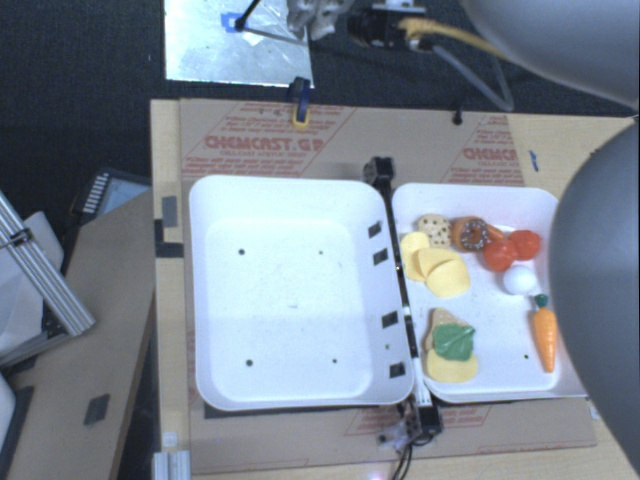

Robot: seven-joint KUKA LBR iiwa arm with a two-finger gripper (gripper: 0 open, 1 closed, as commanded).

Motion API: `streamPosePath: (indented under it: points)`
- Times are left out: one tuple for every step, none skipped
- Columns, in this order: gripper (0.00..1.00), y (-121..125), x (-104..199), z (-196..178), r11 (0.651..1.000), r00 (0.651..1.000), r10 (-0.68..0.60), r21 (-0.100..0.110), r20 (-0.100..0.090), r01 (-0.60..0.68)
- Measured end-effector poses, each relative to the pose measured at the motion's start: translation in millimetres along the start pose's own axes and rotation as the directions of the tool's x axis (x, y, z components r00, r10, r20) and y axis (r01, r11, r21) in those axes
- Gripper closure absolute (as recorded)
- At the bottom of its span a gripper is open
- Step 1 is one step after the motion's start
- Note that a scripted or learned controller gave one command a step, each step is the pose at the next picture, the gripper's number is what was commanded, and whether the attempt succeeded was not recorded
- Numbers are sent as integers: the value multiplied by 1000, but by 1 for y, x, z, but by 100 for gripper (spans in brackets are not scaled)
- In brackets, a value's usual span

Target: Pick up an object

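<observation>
Several toy foods crowd the right bin [540, 200], the donut [470, 234] touching the tomato [500, 256] and cookie [434, 228], so the gripper [318, 8], high beyond the worktop [260, 140], its opening impossible to judge, might shove neighbours aside or pinch nothing.

Even overhead light, bluish cast. White bins [290, 298] bright, near glare. Arm [600, 298] at right edge blurred, out of focus. Slight softness overall.

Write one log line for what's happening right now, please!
arm: over right bin | carrot, cookie, donut: lying in bin | nothing picked
</observation>
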State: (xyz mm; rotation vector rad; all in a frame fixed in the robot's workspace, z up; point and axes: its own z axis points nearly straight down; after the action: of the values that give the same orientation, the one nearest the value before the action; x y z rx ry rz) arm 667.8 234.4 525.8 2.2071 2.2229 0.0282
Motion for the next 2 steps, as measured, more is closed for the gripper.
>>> streamPosePath:
  points:
    - [100, 1, -12, -11, 1000, 1000, 7, 15, 6, -7]
    - [100, 1, -56, -10, 1000, 1000, 9, 18, 7, -9]
